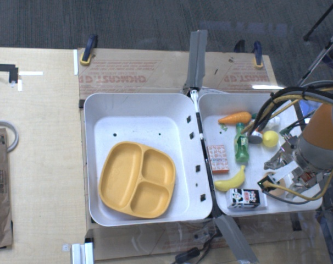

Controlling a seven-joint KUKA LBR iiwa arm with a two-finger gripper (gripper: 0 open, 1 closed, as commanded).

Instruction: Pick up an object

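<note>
Yellow banana (231,180), lemon (270,139) and green bottle (242,147) lie near the claw (279,166) (grip state unclear).

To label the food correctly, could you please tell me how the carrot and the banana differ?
The carrot is orange with a green tip and nearly straight; the banana is yellow and curved. The carrot lies toward the far wall, the banana nearer the front, by a black-and-white carton. Both lie flat in the right bin.
</note>
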